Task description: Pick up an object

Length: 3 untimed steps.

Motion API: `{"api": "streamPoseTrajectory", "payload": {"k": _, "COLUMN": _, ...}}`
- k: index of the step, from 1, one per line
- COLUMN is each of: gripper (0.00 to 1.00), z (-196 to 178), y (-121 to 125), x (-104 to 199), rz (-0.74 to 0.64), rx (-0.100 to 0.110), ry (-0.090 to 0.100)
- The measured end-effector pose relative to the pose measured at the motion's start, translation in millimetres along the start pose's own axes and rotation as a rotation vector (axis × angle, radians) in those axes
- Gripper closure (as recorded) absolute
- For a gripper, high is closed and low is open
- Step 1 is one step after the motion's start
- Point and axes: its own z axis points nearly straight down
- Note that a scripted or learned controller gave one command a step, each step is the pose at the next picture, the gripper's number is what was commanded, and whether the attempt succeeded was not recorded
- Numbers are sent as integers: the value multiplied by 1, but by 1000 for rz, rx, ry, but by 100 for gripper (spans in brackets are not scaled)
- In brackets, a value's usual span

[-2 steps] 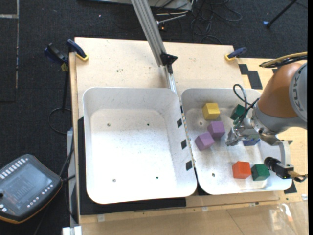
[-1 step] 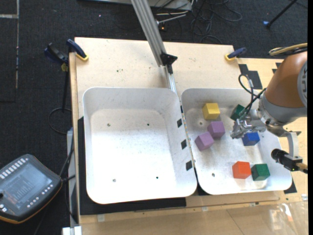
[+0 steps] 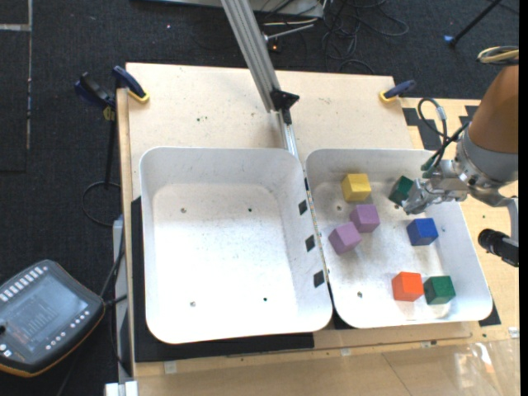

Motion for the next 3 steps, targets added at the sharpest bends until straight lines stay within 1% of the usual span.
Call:
{"api": "streamPoseTrajectory", "payload": {"k": 1, "gripper": 100, "z": -38, "y": 2, "x": 0, "rz": 0, "rx": 1, "ry": 0}}
{"api": "streamPoseTrajectory", "payload": {"k": 2, "gripper": 100, "z": -45, "y": 2, "x": 53, "rz": -5, "rx": 7, "ry": 5}}
{"api": "streamPoseTrajectory", "payload": {"k": 3, "gripper": 100, "z": -40, "y": 0, "x": 99, "rz": -4, "rx": 9, "ry": 4}}
